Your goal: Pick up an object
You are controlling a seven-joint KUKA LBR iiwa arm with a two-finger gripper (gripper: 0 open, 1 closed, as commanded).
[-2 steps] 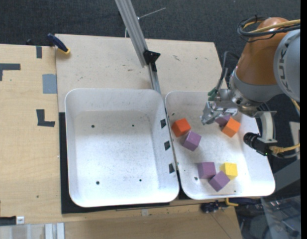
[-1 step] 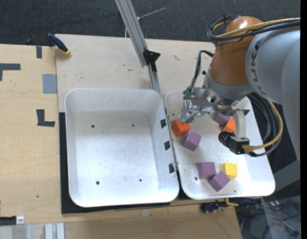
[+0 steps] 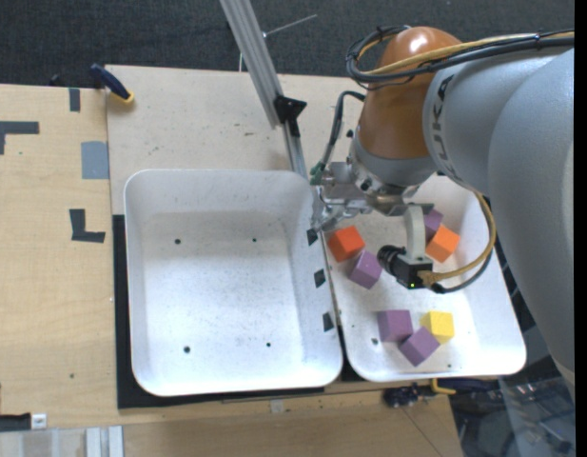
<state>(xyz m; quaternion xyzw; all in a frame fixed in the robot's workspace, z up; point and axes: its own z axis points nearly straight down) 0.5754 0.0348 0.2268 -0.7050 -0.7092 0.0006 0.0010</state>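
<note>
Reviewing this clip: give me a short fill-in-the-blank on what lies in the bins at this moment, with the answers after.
1. The blocks all lie in the ____ bin of the camera view.
2. The one yellow block sits beside two ____ blocks.
3. The orange block nearest the divider touches a ____ block.
4. The hand is above the ____ block by the divider.

Missing words: right; purple; purple; orange

Smooth white plastic bins, speckled with dark dots. Pale wood bench. Matt, soft-looking blocks. Shiny grey arm with a glossy orange band. Silvery metal pole.
</note>
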